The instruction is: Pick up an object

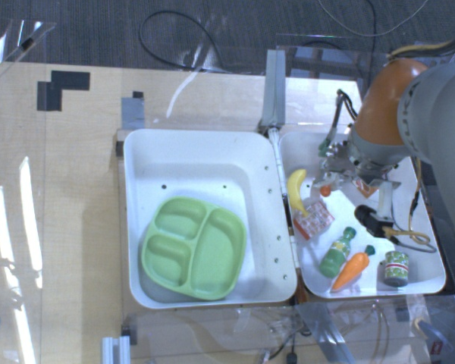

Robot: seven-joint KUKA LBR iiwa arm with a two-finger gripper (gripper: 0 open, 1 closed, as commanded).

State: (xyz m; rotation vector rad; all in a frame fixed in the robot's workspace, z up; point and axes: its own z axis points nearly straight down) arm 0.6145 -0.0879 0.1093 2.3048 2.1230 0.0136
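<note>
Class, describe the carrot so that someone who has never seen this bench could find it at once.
Start at the right-hand white bin, the one crowded with small items. Go to its near edge, where the carrot lies at a slant between a green bottle and a small green-lidded jar. It is the only orange, tapering piece there, tipped with a green top.

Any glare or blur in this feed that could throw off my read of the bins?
Camera view: white glare streaks on the clear panel at left; both bins evenly lit, soft shadow inside the left bin; the end effector looks slightly blurred.
</note>
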